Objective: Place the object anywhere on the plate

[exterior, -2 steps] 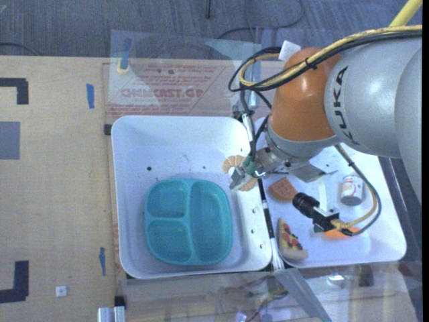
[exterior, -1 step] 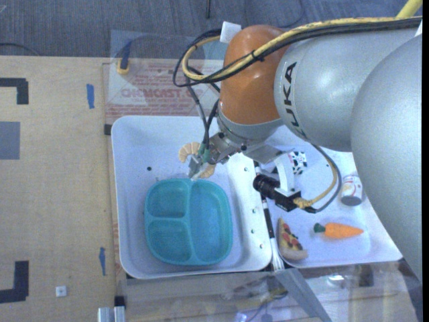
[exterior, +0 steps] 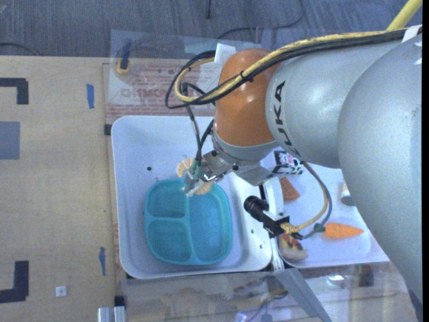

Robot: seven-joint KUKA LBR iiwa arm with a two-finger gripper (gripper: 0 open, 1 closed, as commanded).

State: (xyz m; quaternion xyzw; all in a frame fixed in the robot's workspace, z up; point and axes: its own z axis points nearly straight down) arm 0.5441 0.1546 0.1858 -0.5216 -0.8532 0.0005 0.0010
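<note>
Hovering at the teal plate's (exterior: 190,228) upper rim, the claw (exterior: 196,178) seems to pinch a small pale object (exterior: 186,168) at its tip, but whether it sits between the fingers is unclear, so grip state: cannot tell. Risk: plate wells lie just below the claw, so an early release lands the object on the rim and it rolls off into the white bin (exterior: 134,153).
</note>
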